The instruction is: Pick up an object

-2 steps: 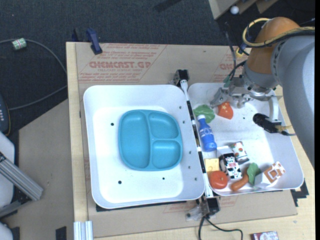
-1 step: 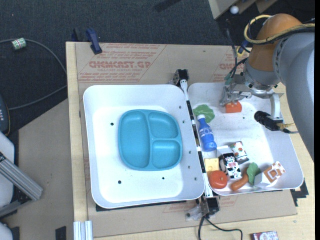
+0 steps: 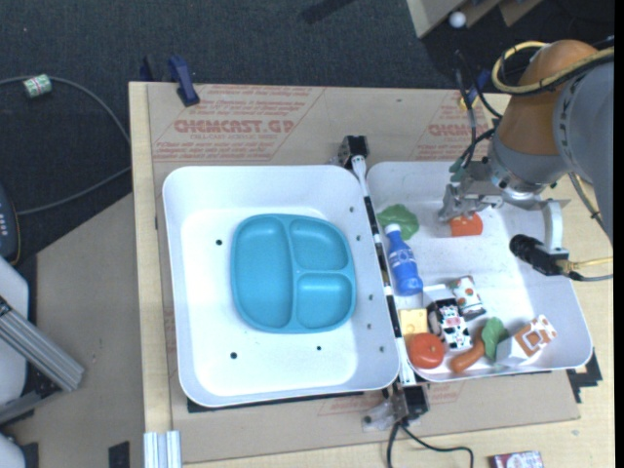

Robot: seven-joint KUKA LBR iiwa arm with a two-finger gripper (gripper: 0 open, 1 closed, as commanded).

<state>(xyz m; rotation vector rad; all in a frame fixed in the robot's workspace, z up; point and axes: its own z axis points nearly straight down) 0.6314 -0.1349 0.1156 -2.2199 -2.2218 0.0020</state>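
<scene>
Bench (image 3: 146, 261): a board that carries two shallow white bins side by side, so things can be taken from one and set in the other.
Left bin (image 3: 195, 213): holds a blue divided plate (image 3: 292, 283) lying flat at its middle, and no loose objects; it looks like the receiving side.
Right bin (image 3: 526, 291): holds the loose objects. A green piece (image 3: 400, 219) and a blue bottle (image 3: 402, 259) lie against the wall shared with the left bin; a heap of small toy foods (image 3: 458, 334) sits at the near edge.
Orange block (image 3: 466, 224): near the right bin's far side, apart from the heap, so it is easy to reach from above. In my judgement it is the target.
Tool (image 3: 463, 207): hangs directly over the orange block, at or just above its top. I cannot tell whether it is spread or pressed together, nor whether it pinches the block.
</scene>
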